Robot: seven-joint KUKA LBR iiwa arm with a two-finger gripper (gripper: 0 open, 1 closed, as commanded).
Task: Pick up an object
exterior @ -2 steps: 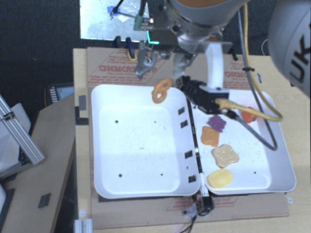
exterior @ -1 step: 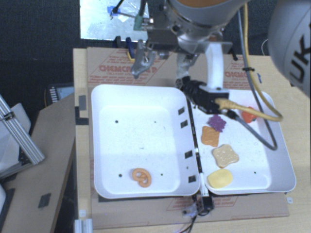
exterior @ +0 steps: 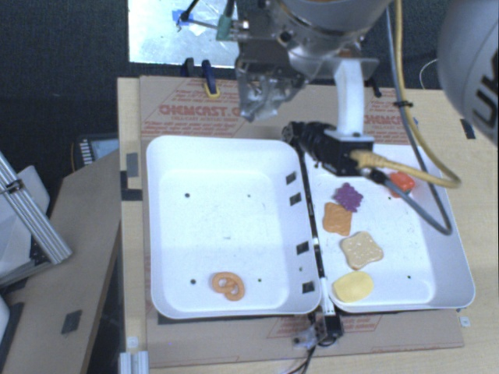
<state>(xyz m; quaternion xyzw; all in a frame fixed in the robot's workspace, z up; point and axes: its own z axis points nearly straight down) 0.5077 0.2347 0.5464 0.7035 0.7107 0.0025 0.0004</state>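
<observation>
My arm came in from the top right with most of it cut off by the frame, so only the orange band and the grey wrist housing were visible, and the gripper (exterior: 263, 92) hung as a blurred grey mass over the brown cardboard behind the bins; I could not tell how it was set, and nothing showed in its grasp. A yellow hose (exterior: 405, 174) and grey cable crossed the right bin (exterior: 448, 275) and hid part of its back wall, along with a black fitting (exterior: 331, 150) at the divide between the bins. A small orange-red piece (exterior: 401, 181) lay half tucked under that hose, too covered for me to name. In the right bin the objects sat in a column near the left wall: a purple grape cluster (exterior: 348, 197) at the back, an orange piece (exterior: 337, 219) touching it just in front, then a tan slice of bread (exterior: 362, 249), and a yellow round piece (exterior: 353, 287) nearest the front rim. The left bin (exterior: 168, 170) held a single pretzel (exterior: 228, 285) near its front edge, well apart from everything else and from my gripper.
</observation>
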